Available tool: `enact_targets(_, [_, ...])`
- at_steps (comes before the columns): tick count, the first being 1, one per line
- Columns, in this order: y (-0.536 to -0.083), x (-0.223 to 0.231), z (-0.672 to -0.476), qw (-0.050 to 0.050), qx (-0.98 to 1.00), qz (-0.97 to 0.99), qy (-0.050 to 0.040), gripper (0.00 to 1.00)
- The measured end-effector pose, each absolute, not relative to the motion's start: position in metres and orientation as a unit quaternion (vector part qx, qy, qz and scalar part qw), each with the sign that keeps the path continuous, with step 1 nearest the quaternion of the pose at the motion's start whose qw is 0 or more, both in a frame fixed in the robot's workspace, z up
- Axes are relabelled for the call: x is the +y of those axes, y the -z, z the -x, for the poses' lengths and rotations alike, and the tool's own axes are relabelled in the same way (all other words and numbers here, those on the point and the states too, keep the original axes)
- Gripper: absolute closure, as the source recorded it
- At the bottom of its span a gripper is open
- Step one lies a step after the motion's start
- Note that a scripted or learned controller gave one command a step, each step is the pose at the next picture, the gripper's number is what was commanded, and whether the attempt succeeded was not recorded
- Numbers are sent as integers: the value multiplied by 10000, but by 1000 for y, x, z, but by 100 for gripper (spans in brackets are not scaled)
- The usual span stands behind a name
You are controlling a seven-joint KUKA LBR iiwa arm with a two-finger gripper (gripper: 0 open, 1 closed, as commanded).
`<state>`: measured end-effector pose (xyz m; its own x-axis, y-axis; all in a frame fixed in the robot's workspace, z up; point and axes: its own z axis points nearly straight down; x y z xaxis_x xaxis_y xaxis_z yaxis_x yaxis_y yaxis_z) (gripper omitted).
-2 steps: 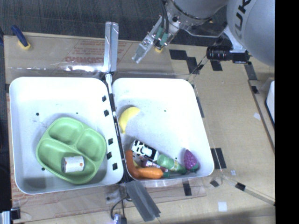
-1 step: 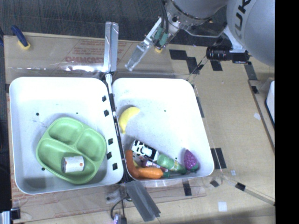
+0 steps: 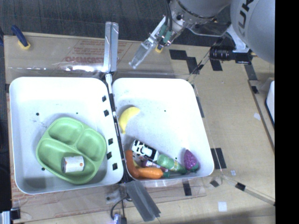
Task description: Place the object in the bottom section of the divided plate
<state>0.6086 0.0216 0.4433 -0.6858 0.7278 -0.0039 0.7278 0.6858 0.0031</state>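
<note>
- The claw (image 3: 140,56) hangs above the surface (image 3: 233,125), beyond the far rim of the right bin (image 3: 198,111), with open air all round it.
- Straight below the claw in the picture, the far half of the right bin's floor lies bare; a banana (image 3: 127,117) sits below it against the divider.
- Farther below, at the near wall, a carrot (image 3: 145,172), a black-and-white packet (image 3: 144,150), a green item (image 3: 167,162) and a purple fruit (image 3: 190,159) crowd together.
- Below and to the left of the claw, the left bin (image 3: 18,125) holds a green divided plate (image 3: 56,160); a small can (image 3: 73,164) fills its near section, while both far sections lie bare.
- An upright metal post (image 3: 111,48) stands just left of the claw, at the divider's far end.
</note>
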Motion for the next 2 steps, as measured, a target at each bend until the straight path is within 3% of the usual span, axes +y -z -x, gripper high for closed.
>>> enact_targets(1, [-443,-21,-646,16,9669,-2552,1,0])
enact_targets(2, [-444,-66,-649,32,9714,-2376,0,0])
